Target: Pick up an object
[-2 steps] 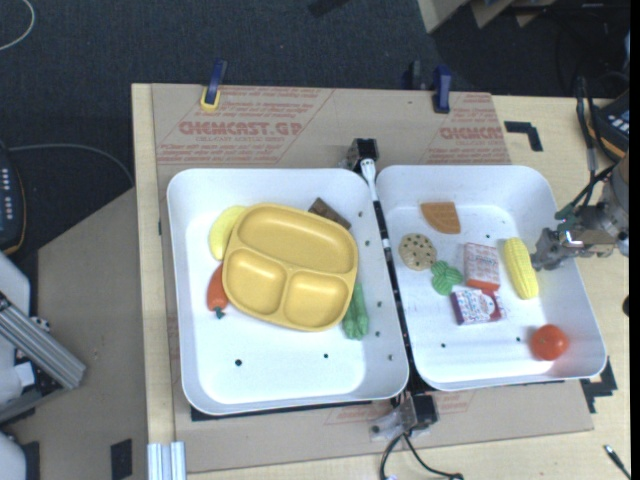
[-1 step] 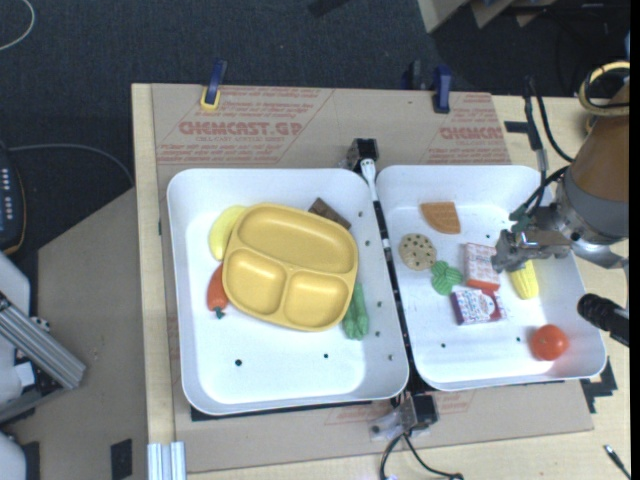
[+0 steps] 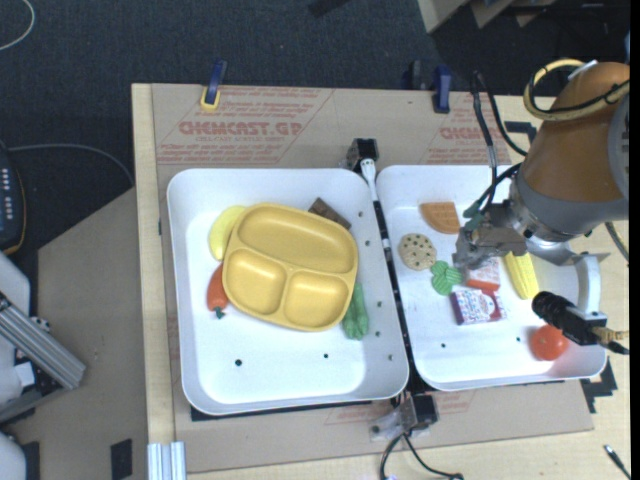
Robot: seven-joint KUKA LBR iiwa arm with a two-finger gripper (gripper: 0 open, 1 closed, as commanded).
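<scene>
2 white bins, and nothing is lifted yet: the gripper (image 3: 472, 258) hangs low over the right bin (image 3: 440, 358); finger spread I cannot tell. Green leafy toy (image 3: 444, 280) lies just below, pickup remains.

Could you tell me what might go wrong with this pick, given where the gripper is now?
The gripper sits low in the right bin among crowded items: a green piece, a small packet and a yellow corn cob lie close together, so it may pinch two at once or shove one aside. The cookie and the orange piece nearby could also get nudged.
</scene>
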